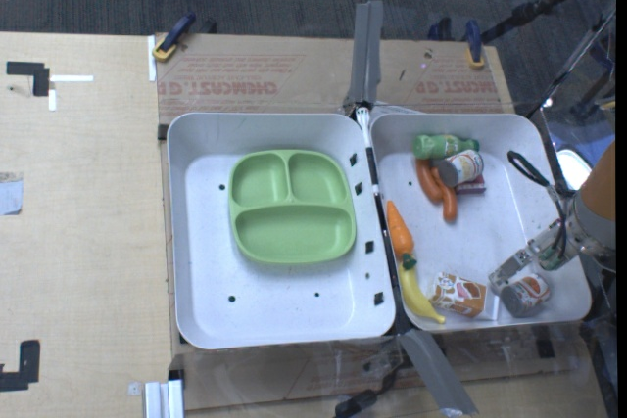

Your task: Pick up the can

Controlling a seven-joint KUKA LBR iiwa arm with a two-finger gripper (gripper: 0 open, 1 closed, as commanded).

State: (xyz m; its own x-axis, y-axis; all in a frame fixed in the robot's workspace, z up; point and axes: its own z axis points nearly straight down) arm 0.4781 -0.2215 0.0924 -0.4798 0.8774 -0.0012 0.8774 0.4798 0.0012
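Observation:
A can (461,168) with a white and red label lies on its side in the far part of the right bin (509,137), its grey end turned toward the camera. It rests against a green bottle (443,145) and an orange sausage-like piece (438,189). My gripper (506,275) is low in the near right corner of the same bin, well away from that can. Its tip is right beside a short round tin (530,293) with a white and orange label. I cannot make out anything held in it.
In the right bin there are also a carrot (399,228), a banana (417,296) and a small printed box (459,295) along the near side. A green divided plate (292,207) sits in the left bin (196,240). A black cable (534,173) loops over the right bin's edge.

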